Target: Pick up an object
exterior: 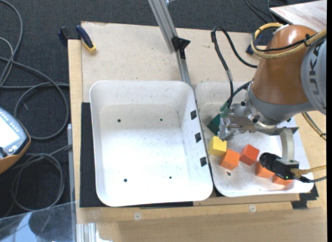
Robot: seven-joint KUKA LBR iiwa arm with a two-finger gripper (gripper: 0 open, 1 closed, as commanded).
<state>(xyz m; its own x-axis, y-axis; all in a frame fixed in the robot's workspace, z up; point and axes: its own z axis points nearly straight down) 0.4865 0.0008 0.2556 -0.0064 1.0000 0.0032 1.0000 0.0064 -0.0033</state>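
Metal-grey and partly in shadow, the gripper [224, 130] is hanging low inside the right bin [244, 186], and whether it is spread or pressed together I cannot tell, since the wrist hardware is blocking the tips from above. Just below it, the yellow block [218, 145] is sitting on the bin floor, close to touching the gripper's lower end, and it is looking like the likeliest target. A green block [214, 124] is lying just to the gripper's left, partly hidden under it. Further out, an orange block [230, 159] is resting against the yellow one's lower right corner, and a darker red-orange block [249, 153] is sitting near it, with more orange pieces [265, 172] lying partly under a black cable fitting at the bin's right side. These blocks are appearing small, rigid and light, probably wood or foam, with flat faces that should be offering a fair grip; I would judge the yellow one best taken across two opposite flat sides, though the orange neighbour is crowding one of them. Nothing here is looking fragile. The left bin [104, 132] is lying beside it. On the arm [290, 69], the letters "UK" are reading at the frame's right edge, cut off there; no other writing is legible.
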